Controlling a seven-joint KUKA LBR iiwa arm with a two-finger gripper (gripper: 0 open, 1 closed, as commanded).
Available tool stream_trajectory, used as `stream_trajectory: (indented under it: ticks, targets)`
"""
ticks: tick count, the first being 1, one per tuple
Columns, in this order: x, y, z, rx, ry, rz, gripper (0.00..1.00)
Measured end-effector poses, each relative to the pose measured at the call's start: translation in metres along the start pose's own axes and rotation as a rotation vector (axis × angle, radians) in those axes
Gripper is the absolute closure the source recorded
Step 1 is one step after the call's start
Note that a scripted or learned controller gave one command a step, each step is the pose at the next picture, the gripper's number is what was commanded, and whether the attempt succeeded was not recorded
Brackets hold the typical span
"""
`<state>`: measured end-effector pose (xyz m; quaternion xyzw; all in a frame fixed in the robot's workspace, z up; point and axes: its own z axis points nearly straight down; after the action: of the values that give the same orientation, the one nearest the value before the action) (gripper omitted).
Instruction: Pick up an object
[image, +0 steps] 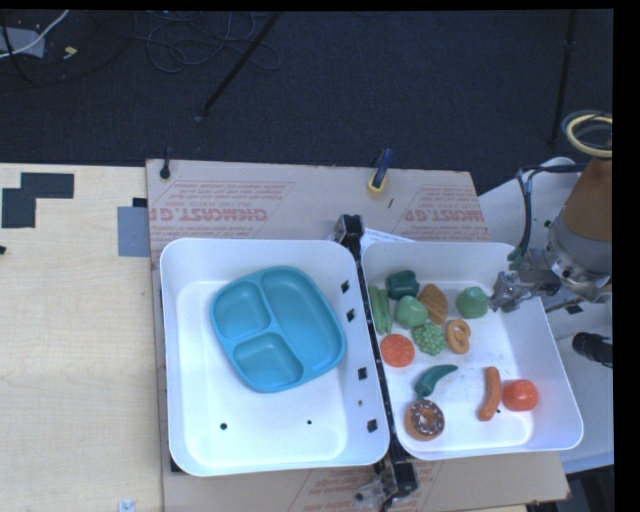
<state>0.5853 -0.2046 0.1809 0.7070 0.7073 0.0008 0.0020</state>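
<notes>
Gripper (512, 292): at right white bin's (560, 400) three-o'clock rim; opening cannot be told, nothing visibly held. Nearest target: round green plastic ball (472, 301), just at its nine o'clock. Advice: descend squarely over it, clear of the orange bread-shaped toy (434, 300). Left white bin (200, 440): blue three-compartment plastic tray (276, 328).

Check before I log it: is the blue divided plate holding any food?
Empty: the blue divided plate shows three bare compartments; the toy food lies in the other bin.
</notes>
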Motion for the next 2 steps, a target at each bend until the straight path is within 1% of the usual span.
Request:
stream_trajectory:
  ticks: [1,2]
  targets:
    - [-0.001,0.001,-0.050,0.001,0.000,0.000,1.00]
    - [0.047,-0.017,-0.039,0.008,0.005,-0.002,1.00]
